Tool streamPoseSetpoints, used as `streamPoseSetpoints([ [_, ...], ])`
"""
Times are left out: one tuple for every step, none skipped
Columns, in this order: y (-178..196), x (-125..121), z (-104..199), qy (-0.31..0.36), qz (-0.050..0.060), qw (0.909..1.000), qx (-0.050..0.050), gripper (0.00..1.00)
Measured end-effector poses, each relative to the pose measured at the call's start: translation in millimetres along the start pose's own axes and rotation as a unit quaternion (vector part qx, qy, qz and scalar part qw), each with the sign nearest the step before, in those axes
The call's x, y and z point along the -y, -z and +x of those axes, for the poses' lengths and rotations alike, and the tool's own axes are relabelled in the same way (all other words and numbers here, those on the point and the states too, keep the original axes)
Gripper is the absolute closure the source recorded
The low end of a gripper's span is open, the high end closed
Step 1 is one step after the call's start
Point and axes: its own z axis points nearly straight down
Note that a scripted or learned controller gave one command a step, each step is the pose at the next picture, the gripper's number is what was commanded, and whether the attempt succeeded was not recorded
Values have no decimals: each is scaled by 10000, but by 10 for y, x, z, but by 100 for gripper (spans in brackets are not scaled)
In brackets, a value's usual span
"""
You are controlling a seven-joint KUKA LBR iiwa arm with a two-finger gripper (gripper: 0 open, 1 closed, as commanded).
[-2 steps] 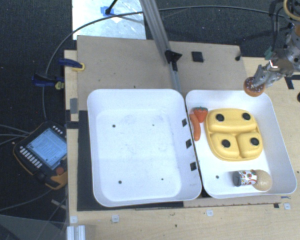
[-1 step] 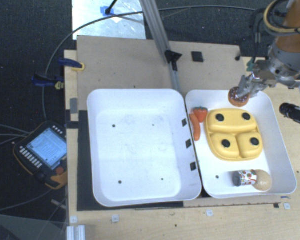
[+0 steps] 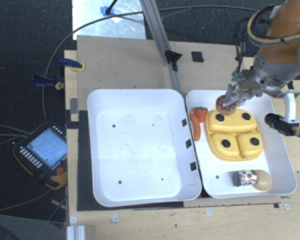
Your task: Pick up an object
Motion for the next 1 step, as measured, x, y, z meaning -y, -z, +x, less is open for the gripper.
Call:
streamPoseSetpoints([
  [2,202,537,6,-2,10000,-3,100],
])
